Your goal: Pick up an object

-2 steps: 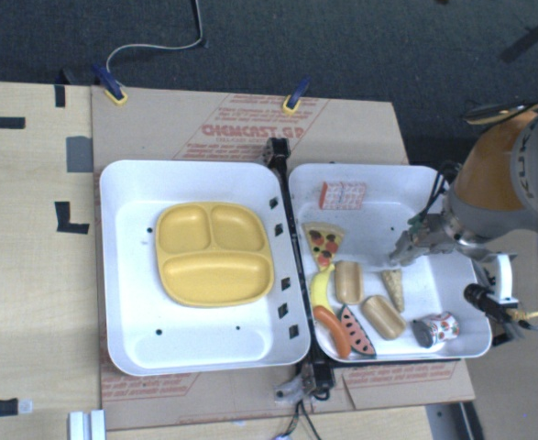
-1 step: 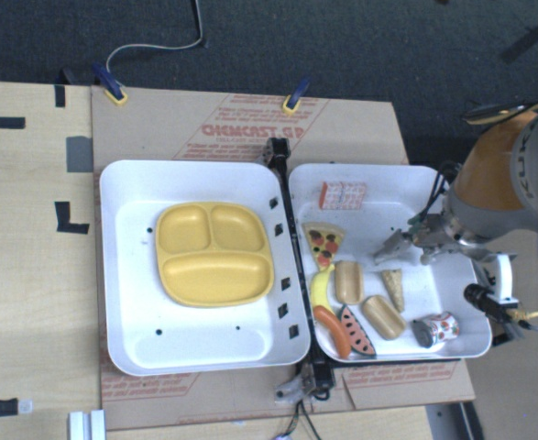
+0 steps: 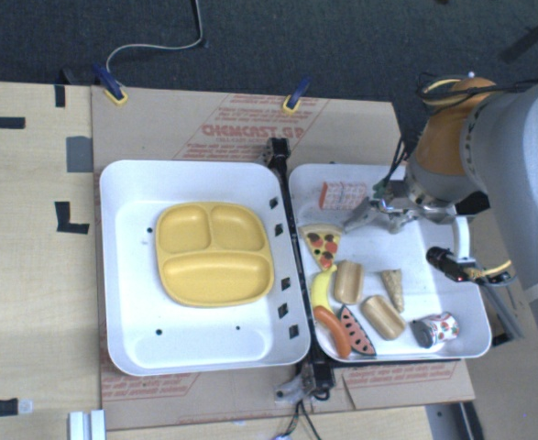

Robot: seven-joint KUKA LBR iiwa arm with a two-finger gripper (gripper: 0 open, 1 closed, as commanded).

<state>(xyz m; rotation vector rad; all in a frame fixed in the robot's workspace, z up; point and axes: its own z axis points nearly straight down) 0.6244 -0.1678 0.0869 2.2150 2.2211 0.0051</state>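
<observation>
A white cable (image 3: 161, 46) is trailing across the dark floor above the counter (image 3: 30, 246), and two blue-and-yellow clamps (image 3: 113, 90) are pinning a printed cardboard sheet (image 3: 241, 126) along its far edge. The left shallow white bin (image 3: 126, 273) is holding a yellow plastic divided plate (image 3: 215, 252), which is sitting flat near the middle. In the right shallow white bin (image 3: 470, 337), the toys are crowding the near left part. A triangular pizza slice toy (image 3: 322, 244) is pointing its tip towards the near edge. Just below it, a yellow banana (image 3: 320, 291) is lying with its long axis running roughly far to near, touching a tan bread roll (image 3: 348, 282) on its right. A red sausage (image 3: 332, 330) is lying slantwise at the near rim, pressing against a red watermelon wedge (image 3: 357, 332). A tan oblong bun (image 3: 384, 317) is lying diagonally beside them, and a beige cone (image 3: 393, 289) is pointing its narrow end towards the near edge. A silver can with red print (image 3: 436, 329) is lying on its side in the near right corner. A red-and-white printed packet (image 3: 344, 193) is lying flat at the far side. The gripper (image 3: 371, 211) is hanging over bare bin floor between the packet and the pizza slice, reaching leftward from the grey arm (image 3: 488, 154); whether the jaws are released or clenched cannot be told.
</observation>
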